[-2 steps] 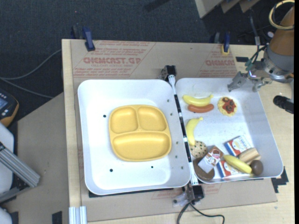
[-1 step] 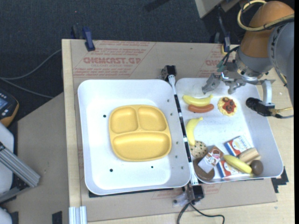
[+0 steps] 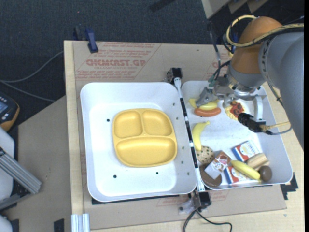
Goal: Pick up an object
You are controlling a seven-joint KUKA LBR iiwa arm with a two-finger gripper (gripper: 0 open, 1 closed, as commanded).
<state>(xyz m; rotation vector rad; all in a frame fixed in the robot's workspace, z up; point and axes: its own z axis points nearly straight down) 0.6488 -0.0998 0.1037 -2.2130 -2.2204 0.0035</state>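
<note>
Presently: right bin point(image 3: 285, 144), holding banana point(image 3: 198, 133), cookie point(image 3: 205, 154), cartons and a hot-dog toy point(image 3: 207, 111); gripper point(image 3: 208, 96) low over the hot-dog toy at the bin's far-left corner, its grasp not discernible; step, seemingly, descent toward a pick; next, closing squarely on the toy, then lifting clear

Robotics lab: cardboard-topped bench point(image 3: 120, 62), white bins point(image 3: 91, 129), loose cables point(image 3: 29, 76), toy food.
</note>
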